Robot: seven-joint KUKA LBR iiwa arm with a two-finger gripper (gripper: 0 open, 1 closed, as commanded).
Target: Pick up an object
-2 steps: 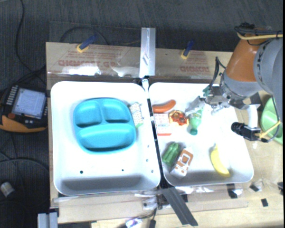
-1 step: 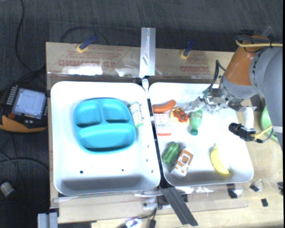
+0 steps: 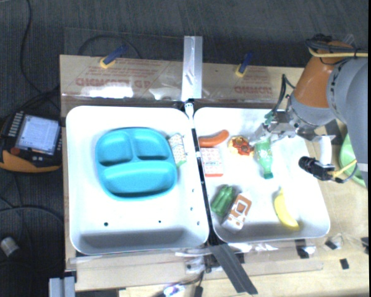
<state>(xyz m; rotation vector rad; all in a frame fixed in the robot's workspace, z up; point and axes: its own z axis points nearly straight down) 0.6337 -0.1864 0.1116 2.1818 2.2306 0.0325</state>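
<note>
Camera view: gripper (image 3: 273, 127) above green bottle (image 3: 264, 158), red toy (image 3: 240, 145) beside.

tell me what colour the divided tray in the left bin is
Bright blue. The divided tray shows clearly in the camera view, lying in the left bin.

On the surface (image 3: 71, 67) sit two white bins side by side: the left bin (image 3: 80, 215) holds a blue divided plate (image 3: 136, 163) with a small patterned packet (image 3: 177, 148) at its right edge. The right bin (image 3: 315, 218) holds a sausage (image 3: 213, 138), a red item (image 3: 240, 145), a printed card (image 3: 211, 161), a green bottle (image 3: 264, 156), a green vegetable (image 3: 222, 198), an orange-and-white box (image 3: 238, 210) and a banana (image 3: 284, 210). The arm (image 3: 324, 85) reaches in from the right, and its claw (image 3: 277, 127) hangs just above the top of the green bottle, near the red item.
</note>
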